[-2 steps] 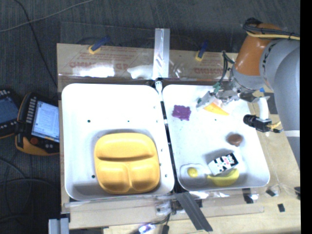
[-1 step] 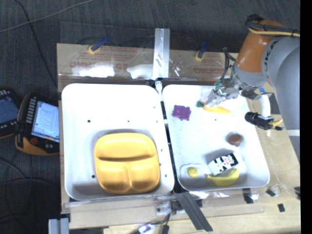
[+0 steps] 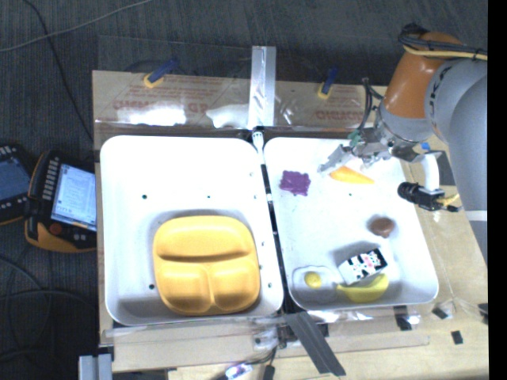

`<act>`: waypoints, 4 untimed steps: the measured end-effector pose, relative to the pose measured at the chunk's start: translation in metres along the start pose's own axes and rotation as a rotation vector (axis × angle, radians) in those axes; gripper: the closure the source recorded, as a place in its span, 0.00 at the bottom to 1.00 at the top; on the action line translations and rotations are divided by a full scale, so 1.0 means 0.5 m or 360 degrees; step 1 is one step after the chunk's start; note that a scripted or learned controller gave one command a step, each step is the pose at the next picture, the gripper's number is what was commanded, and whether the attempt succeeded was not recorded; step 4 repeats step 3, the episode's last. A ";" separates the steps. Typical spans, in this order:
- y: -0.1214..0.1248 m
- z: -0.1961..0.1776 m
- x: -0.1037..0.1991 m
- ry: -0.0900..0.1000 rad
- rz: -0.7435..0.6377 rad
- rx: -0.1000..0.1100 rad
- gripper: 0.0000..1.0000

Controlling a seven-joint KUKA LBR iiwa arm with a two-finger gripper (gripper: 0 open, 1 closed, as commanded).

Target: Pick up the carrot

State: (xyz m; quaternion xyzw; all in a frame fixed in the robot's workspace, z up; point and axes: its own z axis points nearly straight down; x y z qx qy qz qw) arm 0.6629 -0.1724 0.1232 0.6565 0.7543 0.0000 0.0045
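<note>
End effector [image 3: 342, 158] low over far end of right white bin [image 3: 412, 236], fingers spread narrowly, one tip at the orange wedge-shaped carrot [image 3: 351, 176]. Carrot lies on bin floor, not clasped. Purple grape cluster [image 3: 295, 183] nearby, left of it.

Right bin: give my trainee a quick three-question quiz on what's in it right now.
1. True or false: the orange wedge-shaped carrot lies in the right white bin.
2. Which item sits nearest the gripper: A) carrot B) small brown round piece C) yellow banana?
3. Fill in: the big yellow bread-shaped toy lies in the ___ bin.

Key: 1 true; 2 A; 3 left.
</note>
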 end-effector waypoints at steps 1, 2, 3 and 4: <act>0.015 0.070 -0.014 0.0008 0.0072 -0.0002 0.00; 0.019 0.050 -0.012 0.0004 0.0066 -0.0006 1.00; 0.023 -0.129 0.068 0.0008 0.0367 0.0015 1.00; 0.023 -0.129 0.068 0.0008 0.0367 0.0015 1.00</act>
